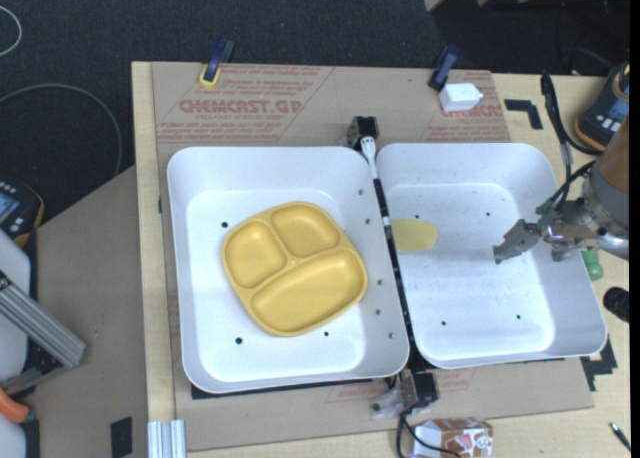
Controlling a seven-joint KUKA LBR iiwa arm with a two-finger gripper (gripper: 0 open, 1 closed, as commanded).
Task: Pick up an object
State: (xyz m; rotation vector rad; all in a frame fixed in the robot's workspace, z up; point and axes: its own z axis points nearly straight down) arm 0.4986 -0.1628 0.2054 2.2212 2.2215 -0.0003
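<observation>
A yellow divided plate (293, 267) with three compartments lies flat in the left bin (190, 246). A small flat yellow piece (414, 236) rests on the floor of the right bin (480, 341), close to its left wall. My gripper (532, 248) hangs over the right side of the right bin, well to the right of the yellow piece. It is open, with one finger (512, 244) angled out to the left, and nothing sits between the fingers.
The two bins meet at a black-edged divider (385, 236). A white block (460, 97) and two clamps (213, 64) sit on the cardboard behind the bins. Cables and a small box (455, 438) lie at the front edge.
</observation>
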